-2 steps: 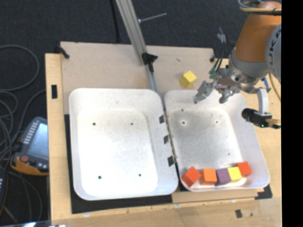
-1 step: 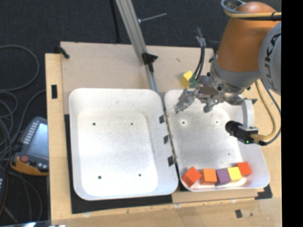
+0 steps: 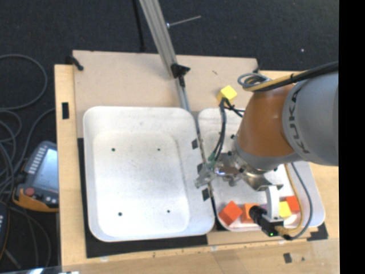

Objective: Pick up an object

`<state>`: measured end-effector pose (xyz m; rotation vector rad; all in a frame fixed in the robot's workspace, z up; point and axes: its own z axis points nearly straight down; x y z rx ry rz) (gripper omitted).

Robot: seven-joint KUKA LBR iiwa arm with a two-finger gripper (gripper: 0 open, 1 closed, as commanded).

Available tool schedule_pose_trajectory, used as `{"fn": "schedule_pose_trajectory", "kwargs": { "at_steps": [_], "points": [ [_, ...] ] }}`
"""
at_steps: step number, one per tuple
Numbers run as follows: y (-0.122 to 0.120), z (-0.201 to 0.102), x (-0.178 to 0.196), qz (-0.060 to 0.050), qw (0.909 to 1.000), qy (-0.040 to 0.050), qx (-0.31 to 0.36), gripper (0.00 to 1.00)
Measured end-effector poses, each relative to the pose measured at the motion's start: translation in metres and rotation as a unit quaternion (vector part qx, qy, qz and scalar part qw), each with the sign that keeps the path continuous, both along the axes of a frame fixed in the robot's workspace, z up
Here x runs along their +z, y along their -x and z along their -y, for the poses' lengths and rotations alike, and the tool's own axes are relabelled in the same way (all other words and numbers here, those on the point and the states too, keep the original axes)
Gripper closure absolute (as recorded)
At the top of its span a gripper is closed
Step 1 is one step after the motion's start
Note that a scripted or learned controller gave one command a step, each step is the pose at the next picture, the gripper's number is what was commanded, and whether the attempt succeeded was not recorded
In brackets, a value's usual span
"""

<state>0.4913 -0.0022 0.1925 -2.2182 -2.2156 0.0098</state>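
here the gripper (image 3: pixel 221 172) hangs low over the right bin (image 3: pixel 316 210); released or clenched cannot be told. at that bin's near end lie an orange block (image 3: pixel 231 212), a yellow block (image 3: pixel 283 210) and a second orange block (image 3: pixel 292 203).

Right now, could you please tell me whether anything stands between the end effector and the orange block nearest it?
Nothing visible does. The orange block lies uncovered in the right bin, just below the end effector in the view, with no other object between them.
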Motion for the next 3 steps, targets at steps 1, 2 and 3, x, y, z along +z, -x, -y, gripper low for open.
{"fn": "schedule_pose_trajectory", "kwargs": {
  "at_steps": [1,2,3],
  "points": [
    [0.007,-0.062,0.004,0.004,1.0,-0.0013,0.005,0.0],
    [-0.132,-0.046,0.076,0.009,1.0,0.0006,0.003,0.0],
    [-0.134,-0.057,0.091,0.006,1.0,0.0001,0.004,0.0]
  ]
}}
